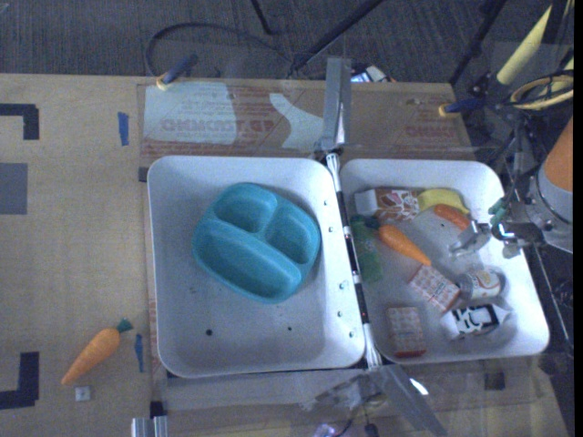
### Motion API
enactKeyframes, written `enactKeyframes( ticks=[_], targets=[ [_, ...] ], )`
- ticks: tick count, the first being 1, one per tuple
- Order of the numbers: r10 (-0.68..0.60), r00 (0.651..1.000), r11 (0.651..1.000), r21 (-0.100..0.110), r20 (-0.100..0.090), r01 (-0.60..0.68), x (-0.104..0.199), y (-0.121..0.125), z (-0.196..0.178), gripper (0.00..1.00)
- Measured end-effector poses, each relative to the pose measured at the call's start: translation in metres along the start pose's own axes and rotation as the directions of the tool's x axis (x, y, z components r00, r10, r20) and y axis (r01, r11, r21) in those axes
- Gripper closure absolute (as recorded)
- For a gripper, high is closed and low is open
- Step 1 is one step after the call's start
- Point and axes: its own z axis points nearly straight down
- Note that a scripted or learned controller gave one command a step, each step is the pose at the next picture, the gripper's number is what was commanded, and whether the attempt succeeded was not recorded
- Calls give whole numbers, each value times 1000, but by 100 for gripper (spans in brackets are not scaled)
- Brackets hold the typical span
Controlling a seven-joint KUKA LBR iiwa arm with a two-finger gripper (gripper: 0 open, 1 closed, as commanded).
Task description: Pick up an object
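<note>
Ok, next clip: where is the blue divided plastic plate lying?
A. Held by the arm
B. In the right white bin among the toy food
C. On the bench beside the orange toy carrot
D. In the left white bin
D: the blue divided plastic plate lies flat on the floor of the left white bin, apart from the cluttered right white bin.

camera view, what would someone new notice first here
The big blue divided plate in the left bin stands out first. Next comes the clutter of toy food in the right bin, with an orange carrot near its middle. A second carrot lies alone on the bench, left of both bins.
</note>
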Motion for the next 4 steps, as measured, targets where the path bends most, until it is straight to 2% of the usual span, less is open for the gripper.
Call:
enactKeyframes(
  ticks=[1,2,3,4],
  targets=[
    [43,999,999,-8,-2,-43,-43,10,117,0],
    [49,999,999,-4,1,-49,-46,8,109,100],
    [-52,999,999,-3,1,52,33,36,-23,100],
    [-52,999,999,-3,1,52,33,36,-23,0]
  ],
)
